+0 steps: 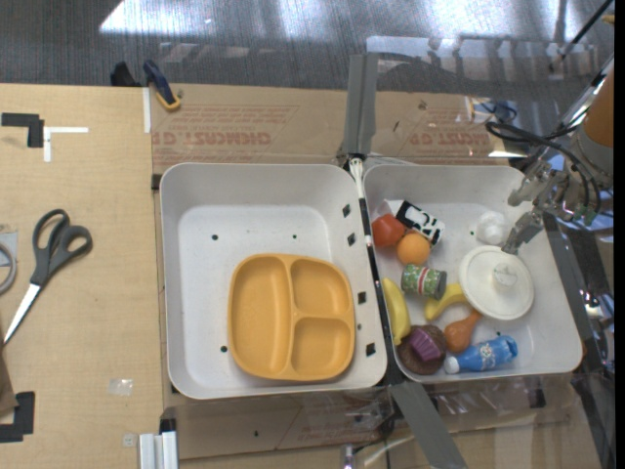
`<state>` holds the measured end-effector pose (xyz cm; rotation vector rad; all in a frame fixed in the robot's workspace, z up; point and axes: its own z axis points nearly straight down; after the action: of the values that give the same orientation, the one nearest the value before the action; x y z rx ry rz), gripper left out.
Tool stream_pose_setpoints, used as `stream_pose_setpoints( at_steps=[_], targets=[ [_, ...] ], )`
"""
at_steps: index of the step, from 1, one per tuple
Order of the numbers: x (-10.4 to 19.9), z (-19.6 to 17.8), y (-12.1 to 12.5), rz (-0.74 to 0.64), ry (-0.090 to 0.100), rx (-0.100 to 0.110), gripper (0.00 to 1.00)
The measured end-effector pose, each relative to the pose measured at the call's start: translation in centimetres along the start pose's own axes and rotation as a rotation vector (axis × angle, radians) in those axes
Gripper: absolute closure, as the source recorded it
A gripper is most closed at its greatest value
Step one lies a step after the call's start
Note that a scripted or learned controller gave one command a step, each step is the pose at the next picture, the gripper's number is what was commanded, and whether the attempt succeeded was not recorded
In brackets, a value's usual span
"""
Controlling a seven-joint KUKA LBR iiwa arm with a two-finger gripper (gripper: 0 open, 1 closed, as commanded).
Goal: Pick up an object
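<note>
Wooden bench (78, 350) under two white bins side by side. Left bin (195, 213) holds yellow divided tray (291, 317). Right bin (459, 179) crowded: white round lid (496, 282) as landmark. Left of lid: green-labelled can (423, 281), orange ball (414, 249), red tomato (388, 231), banana (395, 309). Below lid: blue bottle (483, 354), purple cup (424, 348). Gripper (527, 213) poised above lid's upper right, fingers spread, nothing between them. Scissors (47, 257) on bench, far left.

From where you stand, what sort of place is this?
Probably a robot test bench or lab: two white bins on a wooden bench, toy food heaped in one, a yellow tray in the other, scissors lying nearby.
</note>
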<state>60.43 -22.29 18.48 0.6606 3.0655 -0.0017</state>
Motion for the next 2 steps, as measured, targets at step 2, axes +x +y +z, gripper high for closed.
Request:
stream_pose_setpoints(
  at_steps=[2],
  targets=[
    [8.3, 8.7, 9.8, 0.007, -0.008, 0.000, 0.00]
  ],
)
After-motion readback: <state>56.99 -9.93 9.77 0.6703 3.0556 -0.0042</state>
